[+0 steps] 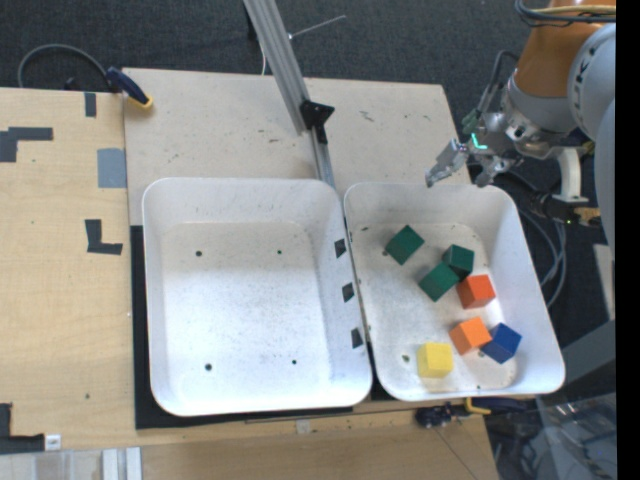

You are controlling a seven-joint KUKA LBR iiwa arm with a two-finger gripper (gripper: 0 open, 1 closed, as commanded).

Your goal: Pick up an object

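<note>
Since any block counts as "an object", here's my rundown, starting from the easiest pick:

Best target: the green cube (404, 244), sitting tilted in the upper middle of the right bin (520, 230), apart from the others with bare floor on every side.

How it'll handle: looks like a small painted wooden or plastic block, so I'd guess light, rigid, not fragile. Smooth paint might be a bit slick, so a corner pinch could let it twist out.

Where to grab: two opposite flat faces, squeezed mid-height. It's rotated relative to the bin walls, so the wrist probably needs to turn to match.

Other blocks: two more green blocks (448, 270) touching each other, an orange block (477, 290) right beside them, then another orange one (468, 335) touching a blue block (503, 342), and a yellow block (435, 359) near the front wall. That cluster is tight, fingers may not fit between them. Yellow is a decent backup.

Gripper (452, 163): hovering over the far rim of the right bin, well apart from all the blocks, nothing between its fingers. They look spread apart to me.

Left bin (240, 298): just a speckled white floor.

Progress: pick not started, my guess is the arm has yet to descend.
</note>
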